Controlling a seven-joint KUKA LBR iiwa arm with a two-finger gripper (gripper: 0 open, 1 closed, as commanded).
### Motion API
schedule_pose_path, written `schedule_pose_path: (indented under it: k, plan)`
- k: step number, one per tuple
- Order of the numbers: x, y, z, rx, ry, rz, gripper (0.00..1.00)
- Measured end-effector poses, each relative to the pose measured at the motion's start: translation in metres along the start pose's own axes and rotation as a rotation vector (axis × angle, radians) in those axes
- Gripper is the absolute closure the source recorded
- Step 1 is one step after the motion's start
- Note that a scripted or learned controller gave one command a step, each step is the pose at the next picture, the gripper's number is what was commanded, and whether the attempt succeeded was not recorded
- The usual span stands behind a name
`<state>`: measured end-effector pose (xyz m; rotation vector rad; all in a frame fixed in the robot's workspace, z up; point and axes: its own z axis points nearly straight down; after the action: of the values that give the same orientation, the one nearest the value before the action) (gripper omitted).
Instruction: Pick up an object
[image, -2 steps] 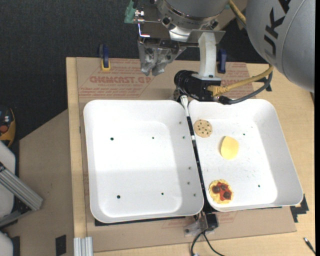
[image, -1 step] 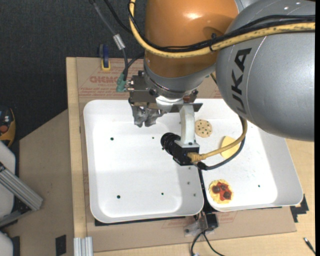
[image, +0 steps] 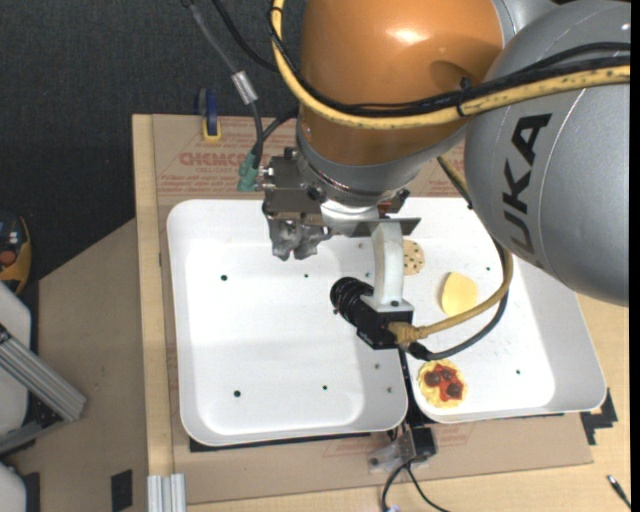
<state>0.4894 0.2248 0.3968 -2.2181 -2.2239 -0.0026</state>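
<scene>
Whether the gripper is apart cannot be told; poised over the left bin, the objects lying in the right bin may be missed.

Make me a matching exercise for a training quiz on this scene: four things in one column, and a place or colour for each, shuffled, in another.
Things:
1. yellow slice
2. pizza-like piece
3. cookie
4. blue clamp

Descriptions:
A. at the board's far edge, outside the bins
B. red spots, near corner of the right bin
C. plain pale yellow, middle of the right bin
D. tan with dark specks, beside the arm's white bracket

Pairs: 1-C, 2-B, 3-D, 4-A
</scene>
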Motion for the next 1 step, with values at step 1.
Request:
schedule_pose_path:
  k: [1]
  plan:
    - [0.0,-0.0103,-0.0285,-0.004,0.001,0.001,1.0]
